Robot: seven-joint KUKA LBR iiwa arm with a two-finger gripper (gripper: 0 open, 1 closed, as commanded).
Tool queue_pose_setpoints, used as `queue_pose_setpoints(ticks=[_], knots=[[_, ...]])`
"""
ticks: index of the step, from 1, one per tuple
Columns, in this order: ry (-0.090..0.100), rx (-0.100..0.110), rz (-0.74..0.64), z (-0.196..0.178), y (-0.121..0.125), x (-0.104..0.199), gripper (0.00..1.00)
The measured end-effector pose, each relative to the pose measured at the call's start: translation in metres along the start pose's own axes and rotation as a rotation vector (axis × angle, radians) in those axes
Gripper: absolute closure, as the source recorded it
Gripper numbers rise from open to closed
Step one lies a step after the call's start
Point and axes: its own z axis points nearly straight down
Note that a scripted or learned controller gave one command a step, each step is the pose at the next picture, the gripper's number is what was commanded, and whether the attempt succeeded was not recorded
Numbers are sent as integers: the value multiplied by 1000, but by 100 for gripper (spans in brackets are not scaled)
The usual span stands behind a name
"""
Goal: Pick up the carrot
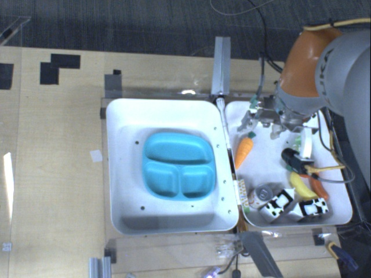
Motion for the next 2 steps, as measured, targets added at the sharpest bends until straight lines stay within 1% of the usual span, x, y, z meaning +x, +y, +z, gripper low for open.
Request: queue_pose_setpoints(ticks=[1, 2], knots=[[0, 0, 0, 0, 0, 0, 0], [-1, -8, -197, 96, 13, -41, 0]])
